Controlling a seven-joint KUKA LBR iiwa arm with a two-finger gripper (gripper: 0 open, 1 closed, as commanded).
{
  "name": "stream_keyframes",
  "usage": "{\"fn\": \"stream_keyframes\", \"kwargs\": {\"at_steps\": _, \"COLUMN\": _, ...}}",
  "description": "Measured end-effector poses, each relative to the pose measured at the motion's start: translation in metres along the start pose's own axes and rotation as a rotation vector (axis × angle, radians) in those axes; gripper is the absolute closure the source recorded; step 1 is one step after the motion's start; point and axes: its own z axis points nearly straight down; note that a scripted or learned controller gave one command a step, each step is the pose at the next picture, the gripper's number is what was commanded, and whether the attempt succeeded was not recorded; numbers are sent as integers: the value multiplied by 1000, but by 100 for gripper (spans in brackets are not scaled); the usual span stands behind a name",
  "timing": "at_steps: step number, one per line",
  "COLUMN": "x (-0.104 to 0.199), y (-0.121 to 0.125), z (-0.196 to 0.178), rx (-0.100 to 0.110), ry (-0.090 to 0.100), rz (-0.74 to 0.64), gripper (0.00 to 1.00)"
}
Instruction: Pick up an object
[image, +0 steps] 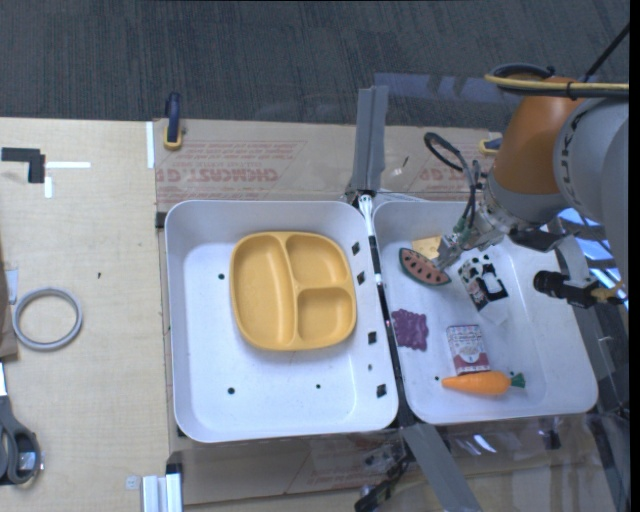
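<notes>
Two shallow white bins sit side by side on a wooden bench. The left bin (200, 400) holds a yellow divided plate (293, 290). The right bin (560, 390) holds a watermelon slice (424, 267), a purple grape bunch (409, 328), a small red-and-white packet (466, 349) and, just below it, an orange carrot (481, 383). The grey arm with its orange band (527, 140) reaches in from the right. Its gripper (455, 245) hovers just right of the watermelon slice; whether its claw is wide or narrow cannot be told.
</notes>
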Motion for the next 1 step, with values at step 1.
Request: {"fn": "stream_keyframes", "kwargs": {"at_steps": 1, "x": 0, "y": 0, "z": 0, "rx": 0, "ry": 0, "rz": 0, "gripper": 0}}
